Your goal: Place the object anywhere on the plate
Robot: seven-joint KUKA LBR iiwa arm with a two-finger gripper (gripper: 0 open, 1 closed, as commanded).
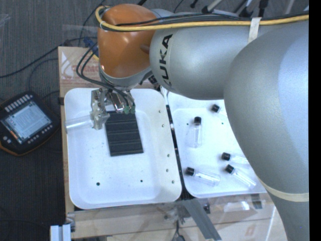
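A clear vial [75,122] is seen pinched between the fingers of the gripper [98,115], beside the dark ribbed plate [124,136] in the left bin [85,185], near its far left corner; a carry toward the plate is judged likely.

White bins, dark ribbed plate

Grey arm [225,49] is showing an orange band [123,39]; black ribbed plate [124,134] is lying just below the gripper [108,109]; clear vials [195,132] are wearing black caps.

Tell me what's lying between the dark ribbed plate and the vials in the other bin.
In the camera view, only bare white floor of the left bin and the two bins' adjoining rims lie between the dark ribbed plate and the nearest vial.
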